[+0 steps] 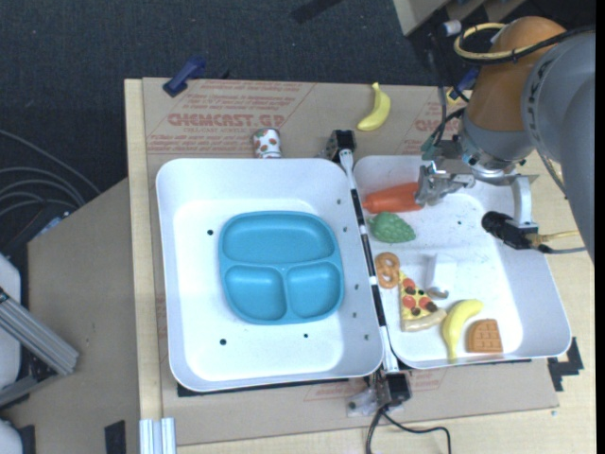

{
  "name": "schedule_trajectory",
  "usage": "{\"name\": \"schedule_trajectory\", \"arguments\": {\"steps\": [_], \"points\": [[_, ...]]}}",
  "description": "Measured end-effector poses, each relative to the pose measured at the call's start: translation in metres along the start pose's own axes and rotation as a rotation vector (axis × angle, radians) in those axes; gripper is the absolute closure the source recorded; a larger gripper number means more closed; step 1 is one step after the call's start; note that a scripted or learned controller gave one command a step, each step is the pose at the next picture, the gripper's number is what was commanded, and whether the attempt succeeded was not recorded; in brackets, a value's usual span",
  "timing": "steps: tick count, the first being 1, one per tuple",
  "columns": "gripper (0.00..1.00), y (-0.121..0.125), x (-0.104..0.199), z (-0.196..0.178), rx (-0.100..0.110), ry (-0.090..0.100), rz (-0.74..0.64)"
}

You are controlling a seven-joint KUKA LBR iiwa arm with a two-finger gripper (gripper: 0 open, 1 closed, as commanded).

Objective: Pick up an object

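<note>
The left white bin (pixel 180 253) holds a blue three-compartment plastic tray (pixel 281 265). In the right white bin (pixel 529 291) lie a green leafy toy (pixel 391 227), a pretzel (pixel 388 269), a pizza slice (pixel 417 306), a yellow banana (pixel 458 322) and a waffle (pixel 484 336). At its top left the gripper (pixel 430 185) is down against an orange carrot-shaped toy (pixel 390 198); whether it grips cannot be told

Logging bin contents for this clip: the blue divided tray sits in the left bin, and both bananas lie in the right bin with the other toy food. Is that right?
Not quite. Only one banana lies in the right bin, beside the waffle. The other banana lies outside both bins, on the board behind them, as the camera view shows. The blue divided tray does sit in the left bin.
</note>
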State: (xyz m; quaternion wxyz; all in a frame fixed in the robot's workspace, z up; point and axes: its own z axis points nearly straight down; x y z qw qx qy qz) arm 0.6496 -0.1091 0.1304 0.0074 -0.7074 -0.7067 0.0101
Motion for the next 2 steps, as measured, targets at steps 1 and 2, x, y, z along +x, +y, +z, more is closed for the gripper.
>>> {"name": "schedule_trajectory", "arguments": {"steps": [1,2], "points": [[0.0,0.0,0.0,0.0,0.0,0.0,0.0],[0.0,0.018,0.002,0.026,-0.039,0.005,-0.002]]}}
